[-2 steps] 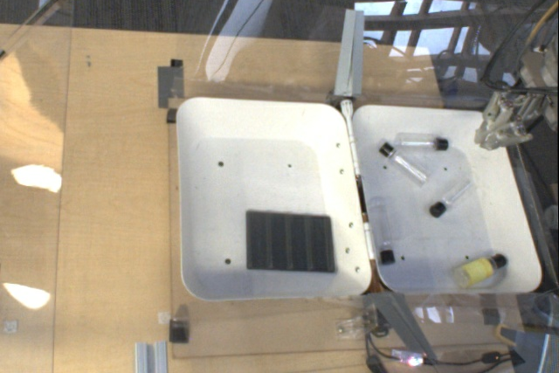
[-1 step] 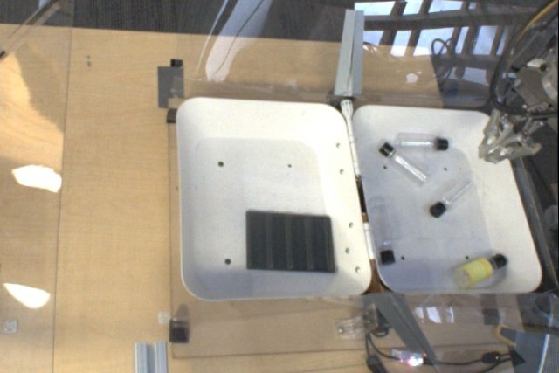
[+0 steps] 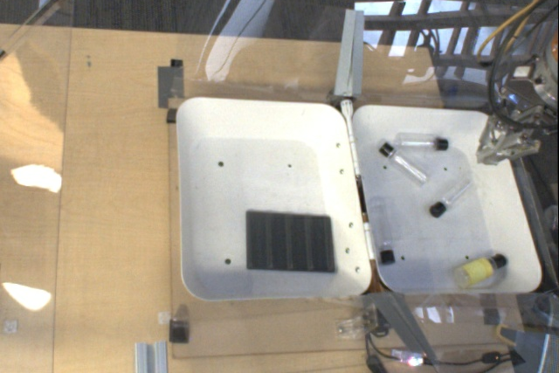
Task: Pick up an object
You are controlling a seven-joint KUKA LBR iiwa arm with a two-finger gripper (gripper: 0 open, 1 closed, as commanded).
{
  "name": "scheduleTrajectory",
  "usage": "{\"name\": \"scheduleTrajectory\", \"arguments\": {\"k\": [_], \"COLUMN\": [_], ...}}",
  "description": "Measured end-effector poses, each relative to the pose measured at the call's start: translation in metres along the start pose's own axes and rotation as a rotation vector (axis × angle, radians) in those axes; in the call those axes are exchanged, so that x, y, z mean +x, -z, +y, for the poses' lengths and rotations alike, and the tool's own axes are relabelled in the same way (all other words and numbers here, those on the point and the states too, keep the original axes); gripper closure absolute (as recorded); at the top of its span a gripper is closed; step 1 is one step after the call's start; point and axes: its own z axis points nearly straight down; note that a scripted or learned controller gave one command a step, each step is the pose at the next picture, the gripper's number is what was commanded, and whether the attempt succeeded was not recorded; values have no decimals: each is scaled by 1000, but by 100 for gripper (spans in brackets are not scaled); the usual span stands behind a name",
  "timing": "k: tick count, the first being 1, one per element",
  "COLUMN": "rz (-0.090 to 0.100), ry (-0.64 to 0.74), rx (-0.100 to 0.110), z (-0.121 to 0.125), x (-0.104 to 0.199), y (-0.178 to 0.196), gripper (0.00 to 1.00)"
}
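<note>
The right bin (image 3: 515, 214) holds several small vials. Two clear ones with black caps lie near its back: one (image 3: 419, 141) flat across, another (image 3: 402, 162) slanted below it. A third clear vial (image 3: 449, 196) lies mid-bin. At the front right lies a vial with yellow contents (image 3: 479, 270). A lone black cap (image 3: 386, 257) rests by the front left wall. My gripper (image 3: 500, 148) hangs over the bin's back right corner, apart from every vial, with nothing seen in it.
The left bin (image 3: 201, 188) carries a black ridged rectangular pad (image 3: 290, 241) at its front. A metal divider post (image 3: 350, 57) stands behind the seam between the bins. Cables and frame parts (image 3: 515, 57) crowd the back right.
</note>
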Motion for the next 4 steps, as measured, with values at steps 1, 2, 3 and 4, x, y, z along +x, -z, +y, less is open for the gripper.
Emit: {"name": "scheduleTrajectory", "arguments": {"k": [1, 2, 3, 4], "rz": [-1, -2, -1, -2], "ry": [168, 444, 583, 701], "rx": [2, 0, -2, 0], "z": [-35, -59, -49, -59], "x": [-23, -39, -33, -39], "y": [30, 17, 14, 16], "gripper": [100, 100, 100, 100]}}
